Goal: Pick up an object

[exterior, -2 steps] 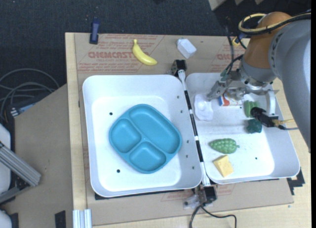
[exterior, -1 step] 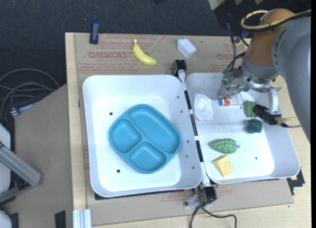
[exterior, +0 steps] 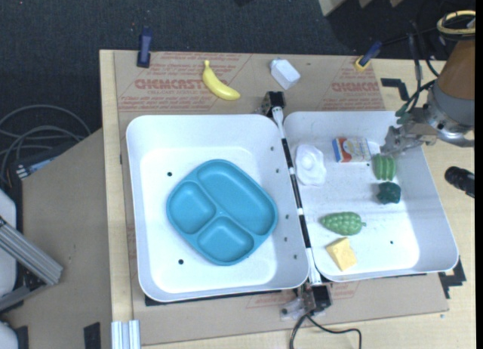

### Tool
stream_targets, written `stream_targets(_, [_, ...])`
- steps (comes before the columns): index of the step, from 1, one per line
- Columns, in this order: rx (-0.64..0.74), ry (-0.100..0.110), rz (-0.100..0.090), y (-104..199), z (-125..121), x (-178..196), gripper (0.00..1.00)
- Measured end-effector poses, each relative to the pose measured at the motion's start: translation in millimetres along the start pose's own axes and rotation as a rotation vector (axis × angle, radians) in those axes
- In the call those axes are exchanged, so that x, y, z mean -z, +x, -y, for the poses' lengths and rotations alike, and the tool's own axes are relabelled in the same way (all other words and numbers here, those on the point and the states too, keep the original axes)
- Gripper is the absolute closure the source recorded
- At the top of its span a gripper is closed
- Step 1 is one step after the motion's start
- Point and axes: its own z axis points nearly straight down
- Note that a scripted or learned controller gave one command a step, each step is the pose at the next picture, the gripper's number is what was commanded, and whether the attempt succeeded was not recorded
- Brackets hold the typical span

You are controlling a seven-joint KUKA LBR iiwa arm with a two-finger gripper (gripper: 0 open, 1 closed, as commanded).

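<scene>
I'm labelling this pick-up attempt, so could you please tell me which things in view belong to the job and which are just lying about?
Belonging to the job:
gripper
green pepper, just beneath it
right bin
other pickable things there: dark green piece, bumpy green fruit, yellow block, white cup, small carton

Lying about:
blue divided plate
banana

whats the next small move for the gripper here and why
Probably a short drop straight down: the gripper hovers at the right bin's far side, just above the green pepper, with nothing seen between its fingers yet.
</scene>
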Motion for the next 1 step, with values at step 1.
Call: stream_targets(1, [0.001,0.001,-0.001,1.0,0.1,-0.8,0.0])
